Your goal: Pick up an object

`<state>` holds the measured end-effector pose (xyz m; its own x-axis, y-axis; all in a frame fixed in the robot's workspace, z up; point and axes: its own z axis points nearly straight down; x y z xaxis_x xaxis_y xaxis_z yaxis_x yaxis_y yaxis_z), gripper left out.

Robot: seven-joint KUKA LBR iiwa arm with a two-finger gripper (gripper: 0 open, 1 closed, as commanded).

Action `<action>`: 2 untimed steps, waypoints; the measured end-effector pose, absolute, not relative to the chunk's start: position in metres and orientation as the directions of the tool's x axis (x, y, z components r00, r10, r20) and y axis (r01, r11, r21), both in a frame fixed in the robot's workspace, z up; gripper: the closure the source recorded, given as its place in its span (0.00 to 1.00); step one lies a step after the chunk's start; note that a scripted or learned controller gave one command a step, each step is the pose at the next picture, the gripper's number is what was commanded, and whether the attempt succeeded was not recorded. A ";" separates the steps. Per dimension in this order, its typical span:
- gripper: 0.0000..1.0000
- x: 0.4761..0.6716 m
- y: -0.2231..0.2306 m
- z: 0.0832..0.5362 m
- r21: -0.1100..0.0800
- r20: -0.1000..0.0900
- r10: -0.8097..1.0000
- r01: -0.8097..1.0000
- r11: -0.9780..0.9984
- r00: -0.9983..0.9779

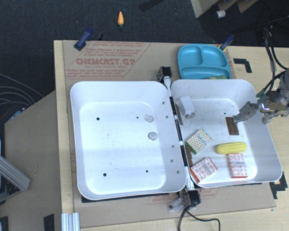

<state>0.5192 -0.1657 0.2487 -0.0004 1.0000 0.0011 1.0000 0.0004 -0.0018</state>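
Objects: a corn cob [231, 148], three small patterned packets [198, 140] and a grey block [186, 106] were seen lying in the right bin [260, 143].
Gripper [243, 113]: was held over the right bin; finger state could not be told.
Left bin [86, 129]: two small round discs [152, 136] were contained.
Blue tray [203, 60]: was placed behind the bins.

Both bins, the left bin [120, 138] and the right bin [260, 143], are plain white. Nearest the grey gripper [245, 112] lies a small brown block [232, 125], and below it a yellow corn cob [231, 148]. Farther off sit a red-and-white patterned packet [237, 166], another like it [203, 170], and a card with a green-and-yellow grid [198, 140]. A turquoise divided tray [203, 61] rests on the tan desk [115, 61], which bears red lettering.
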 end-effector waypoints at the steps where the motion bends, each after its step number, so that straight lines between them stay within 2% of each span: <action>1: 0.00 0.528 -0.196 0.085 0.000 0.000 1.000 1.000 0.000 0.000; 2: 0.00 0.577 -0.214 0.085 0.000 0.004 1.000 1.000 0.002 -0.002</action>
<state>0.5771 -0.2140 0.0848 -0.0023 1.0000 0.0042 1.0000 0.0023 -0.0001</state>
